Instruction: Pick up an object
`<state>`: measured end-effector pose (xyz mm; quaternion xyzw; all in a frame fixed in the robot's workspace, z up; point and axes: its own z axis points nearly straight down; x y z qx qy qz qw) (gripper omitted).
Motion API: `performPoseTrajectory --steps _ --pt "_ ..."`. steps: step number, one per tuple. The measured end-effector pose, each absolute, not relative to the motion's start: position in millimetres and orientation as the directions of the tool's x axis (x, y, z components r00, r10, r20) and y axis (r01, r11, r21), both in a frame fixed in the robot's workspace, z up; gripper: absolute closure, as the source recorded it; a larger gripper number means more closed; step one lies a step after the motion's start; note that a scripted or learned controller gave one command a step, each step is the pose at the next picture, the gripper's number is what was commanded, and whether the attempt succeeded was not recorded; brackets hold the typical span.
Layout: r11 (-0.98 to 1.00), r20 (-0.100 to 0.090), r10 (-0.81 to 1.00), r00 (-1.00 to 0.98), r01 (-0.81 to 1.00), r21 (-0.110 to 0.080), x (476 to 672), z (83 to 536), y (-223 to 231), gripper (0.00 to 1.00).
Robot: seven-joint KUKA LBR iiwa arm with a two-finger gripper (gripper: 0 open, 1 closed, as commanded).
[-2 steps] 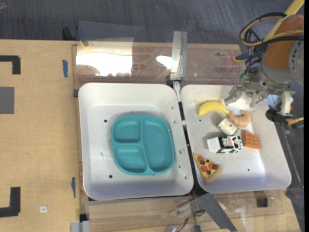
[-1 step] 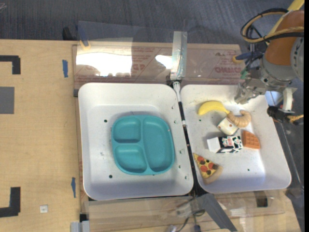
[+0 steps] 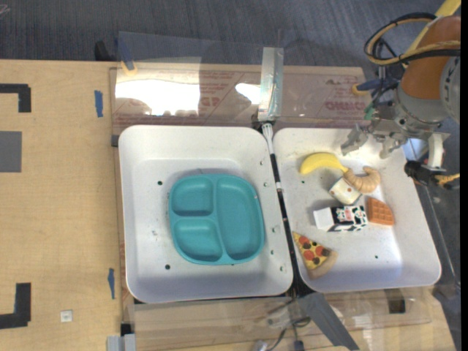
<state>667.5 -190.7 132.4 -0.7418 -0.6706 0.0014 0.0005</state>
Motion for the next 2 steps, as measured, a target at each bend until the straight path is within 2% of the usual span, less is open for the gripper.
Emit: performPoseTrajectory --steps 1,2 --pt "-0.180 0.016 0.983 0.180 0.984 -0.003 659.2 87.9 -201.7 0.00" --pt "-0.316 0.012 0.949 0.316 0.949 -0.012 669.1 86.9 -196.8 0.00"
